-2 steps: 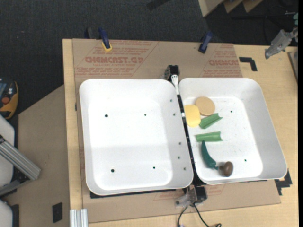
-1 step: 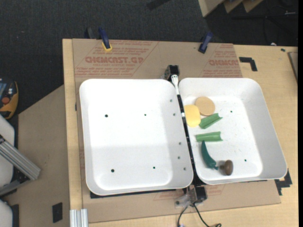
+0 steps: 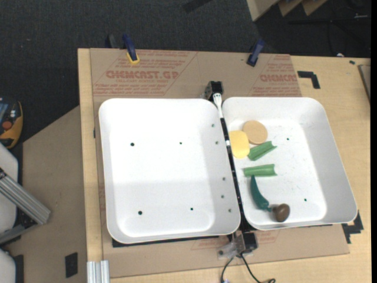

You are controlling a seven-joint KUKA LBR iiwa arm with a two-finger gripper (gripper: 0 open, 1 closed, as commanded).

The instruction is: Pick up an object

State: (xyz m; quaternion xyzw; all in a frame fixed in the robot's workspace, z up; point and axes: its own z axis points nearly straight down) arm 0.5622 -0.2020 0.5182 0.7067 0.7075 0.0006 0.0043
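Observation:
The right bin (image 3: 318, 158) holds several small objects near its left side. A tan round disc (image 3: 255, 131) lies beside a yellow rounded piece (image 3: 239, 144). Below them are two green sticks, one tilted (image 3: 261, 151) and one lying flat (image 3: 260, 171). A teal curved piece (image 3: 258, 194) runs down to a brown rounded lump (image 3: 281, 211) near the bin's front edge.
The left bin (image 3: 162, 170) stands beside the right one on a cardboard sheet (image 3: 177, 69). Blue clamps (image 3: 130, 48) (image 3: 255, 52) hold the sheet's far edge. A metal frame piece (image 3: 20, 199) is at the left.

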